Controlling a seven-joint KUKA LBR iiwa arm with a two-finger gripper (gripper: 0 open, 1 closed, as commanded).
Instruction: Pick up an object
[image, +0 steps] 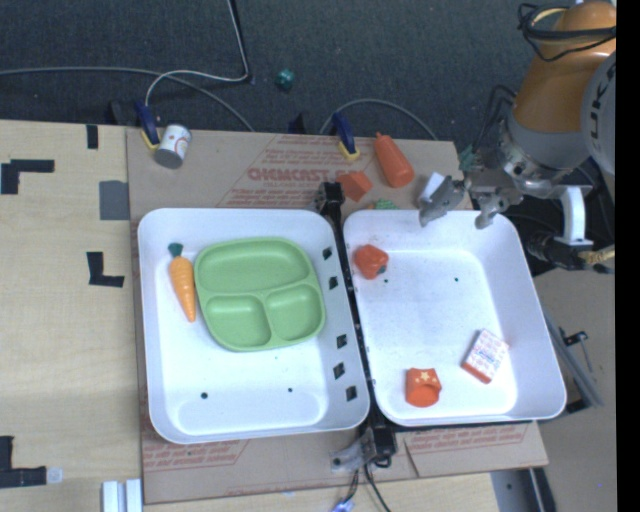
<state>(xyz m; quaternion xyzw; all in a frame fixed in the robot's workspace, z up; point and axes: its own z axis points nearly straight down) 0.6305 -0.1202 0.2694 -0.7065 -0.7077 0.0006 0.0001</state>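
My gripper (461, 208) hangs over the back edge of the right bin (450, 300), open, with nothing between its fingers. Inside that bin lie an orange-red lump (370, 260) near the back left corner, an orange block (422, 387) at the front, and a small red-and-white packet (485, 355) at the front right. The left bin (160, 330) holds a green divided plate (261, 293) and a toy carrot (182, 284) beside it on the left.
Behind the bins on the cardboard lie an orange carrot-like piece (393, 161), a small orange block (355, 185) and a white cylinder (172, 145). Cables run across the dark floor at the back. Black clips line the seam between the bins.
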